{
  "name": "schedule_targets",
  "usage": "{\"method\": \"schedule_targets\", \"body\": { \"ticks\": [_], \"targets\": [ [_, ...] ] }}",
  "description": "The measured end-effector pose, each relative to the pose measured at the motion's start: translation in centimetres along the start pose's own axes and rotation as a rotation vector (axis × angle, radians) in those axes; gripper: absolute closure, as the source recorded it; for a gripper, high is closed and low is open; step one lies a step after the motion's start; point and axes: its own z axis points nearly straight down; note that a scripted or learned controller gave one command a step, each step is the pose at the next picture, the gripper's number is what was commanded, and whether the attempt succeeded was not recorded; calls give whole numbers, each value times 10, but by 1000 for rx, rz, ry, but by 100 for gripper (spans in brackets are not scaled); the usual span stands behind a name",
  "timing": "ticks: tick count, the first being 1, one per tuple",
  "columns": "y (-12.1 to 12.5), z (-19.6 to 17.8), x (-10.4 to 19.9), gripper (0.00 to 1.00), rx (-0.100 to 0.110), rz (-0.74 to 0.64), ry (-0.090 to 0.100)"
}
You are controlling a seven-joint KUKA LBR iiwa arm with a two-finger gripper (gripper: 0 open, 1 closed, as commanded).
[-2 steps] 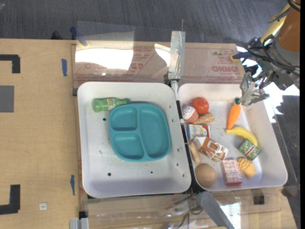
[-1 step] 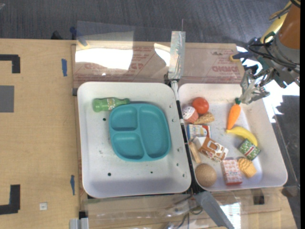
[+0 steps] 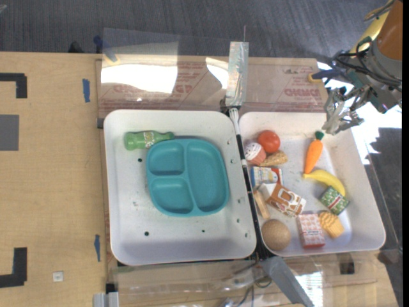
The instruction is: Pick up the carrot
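Observation:
An orange carrot (image 3: 311,155) with a green top lies in the right bin (image 3: 369,204), near its back, pointing toward the front. My gripper (image 3: 340,119) hangs over the bin's back right corner, just up and right of the carrot's green top. Its metal fingers (image 3: 331,115) stand open with nothing between them. The carrot lies free, apart from the gripper.
Around the carrot lie a red tomato (image 3: 269,141), a banana (image 3: 327,180), a green can (image 3: 333,200), a small carton (image 3: 286,201), a red box (image 3: 310,229) and a brown ball (image 3: 276,233). The left bin (image 3: 121,222) holds a teal divided plate (image 3: 187,174) and a green bottle (image 3: 147,139).

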Motion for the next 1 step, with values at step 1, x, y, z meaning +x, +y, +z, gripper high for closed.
{"method": "schedule_targets", "body": {
  "ticks": [1],
  "targets": [
    [5,-74,107,100,-5,-131,20]
  ]
}}
